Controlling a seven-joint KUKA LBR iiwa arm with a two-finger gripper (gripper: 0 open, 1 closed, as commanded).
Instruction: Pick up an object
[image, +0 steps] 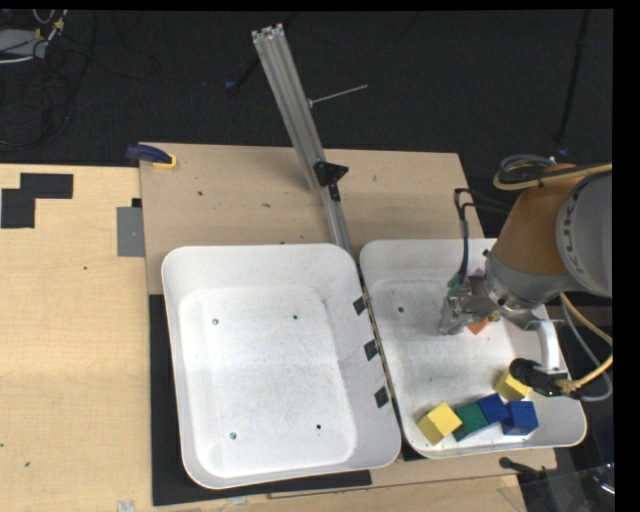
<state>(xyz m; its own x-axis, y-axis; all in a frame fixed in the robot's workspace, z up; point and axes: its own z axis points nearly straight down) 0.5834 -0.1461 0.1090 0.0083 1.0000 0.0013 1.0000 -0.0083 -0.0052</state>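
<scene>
My claw is down inside the right bin, toward its far right part, with my grey arm and its orange band reaching in from the right above it. A small orange object shows just at the claw's right side, touching or nearly touching it. From this slanted view I cannot tell how far the claw is open, or whether that orange piece sits between its two sides or only lies beside it.

The other objects are gathered at the near right corner of the same bin, well apart from my claw. A yellow block lies nearest the left of that group, a green block is just beside it, and a blue block follows on the right, the three touching in a row. A second, smaller yellow block sits just beyond the blue one.

The left bin stands side by side with the right one on the counter. A metal rail slants up from between the bins toward the far side. A small blue and yellow clamp lies at the counter's far left corner.
</scene>
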